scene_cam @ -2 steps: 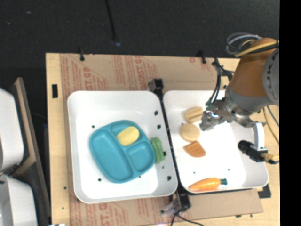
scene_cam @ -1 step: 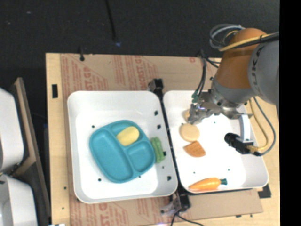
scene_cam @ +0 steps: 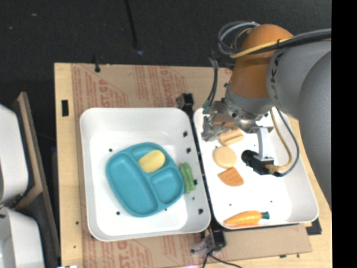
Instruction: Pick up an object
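My gripper [scene_cam: 215, 128] hangs over the upper left part of the right bin [scene_cam: 290, 205], below the orange wrist band. Right beside it lies a tan oblong piece [scene_cam: 232, 137]. A round beige cookie-like disc [scene_cam: 225, 156] sits just below, then an orange wedge [scene_cam: 231, 177]. A toy carrot [scene_cam: 244, 219] lies along the right bin's front edge. In the left bin [scene_cam: 100, 216] a blue divided plate [scene_cam: 142, 180] carries a yellow lemon-like piece [scene_cam: 152, 161], with a green piece [scene_cam: 187, 177] at the plate's right rim.
A black cable connector [scene_cam: 257, 162] dangles over the right bin's middle. A black clip [scene_cam: 184, 101] sits at the bins' shared top corner. The bins rest on a cardboard-covered bench [scene_cam: 134, 88]. White containers [scene_cam: 11, 166] stand at the far left.
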`<state>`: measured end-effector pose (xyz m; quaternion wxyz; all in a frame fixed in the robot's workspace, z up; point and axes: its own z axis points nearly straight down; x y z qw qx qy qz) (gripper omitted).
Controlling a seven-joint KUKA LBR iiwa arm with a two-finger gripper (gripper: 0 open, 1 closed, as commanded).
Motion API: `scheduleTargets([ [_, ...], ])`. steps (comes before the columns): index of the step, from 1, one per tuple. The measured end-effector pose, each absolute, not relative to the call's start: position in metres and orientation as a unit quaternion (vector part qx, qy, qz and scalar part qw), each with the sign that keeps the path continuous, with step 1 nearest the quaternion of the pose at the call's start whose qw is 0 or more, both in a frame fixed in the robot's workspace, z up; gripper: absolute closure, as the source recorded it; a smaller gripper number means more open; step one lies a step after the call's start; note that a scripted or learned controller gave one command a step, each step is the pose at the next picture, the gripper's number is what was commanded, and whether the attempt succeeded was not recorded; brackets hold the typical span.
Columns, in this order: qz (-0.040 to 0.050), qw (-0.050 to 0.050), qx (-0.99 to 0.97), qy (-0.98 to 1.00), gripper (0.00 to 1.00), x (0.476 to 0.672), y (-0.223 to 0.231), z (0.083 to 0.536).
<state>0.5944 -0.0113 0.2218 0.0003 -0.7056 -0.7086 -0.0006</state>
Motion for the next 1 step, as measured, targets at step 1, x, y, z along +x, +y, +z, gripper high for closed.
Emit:
scheduleTargets([
  [1, -0.0006, 0.0, -0.706, -0.708, 1.0, 0.605, 0.0292, 0.231],
])
